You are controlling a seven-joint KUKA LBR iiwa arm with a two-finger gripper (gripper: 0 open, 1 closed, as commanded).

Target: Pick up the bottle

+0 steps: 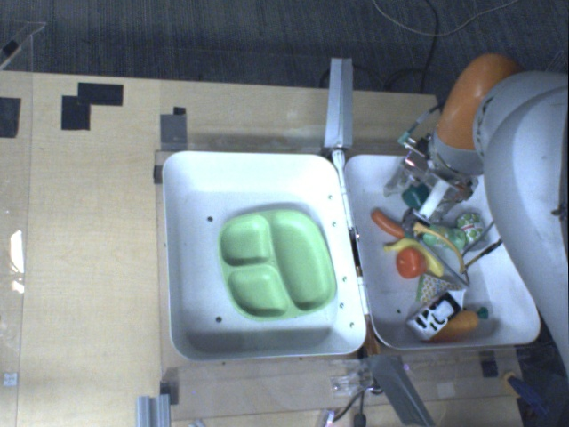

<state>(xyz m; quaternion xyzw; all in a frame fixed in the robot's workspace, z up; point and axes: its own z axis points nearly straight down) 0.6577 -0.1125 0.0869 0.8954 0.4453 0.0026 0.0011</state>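
2 white bins sit on the surface [89, 238]; the hand [425, 188] hangs over the right bin's [524, 327] clutter, its grip state impossible to tell.

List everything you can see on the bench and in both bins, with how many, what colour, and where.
Bins: two, white, side by side on the bench.
Divided tray: one, light green, three compartments, middle of the left bin.
Carrot-like pieces: two, orange, one upper left of the right bin, one at its near edge.
Tomato-like ball: one, red, middle of the right bin.
Banana-like piece: one, yellow, beside the red ball.
Black-and-white item: one, near edge of the right bin; too small to identify.
Green patterned item: one, right side of the right bin; unclear what it is.
Cable: one, thin, light, on the dark floor beyond the bench.
Arm: one, grey with orange band, reaching in from the right.
Gripper: one, over the far end of the right bin.
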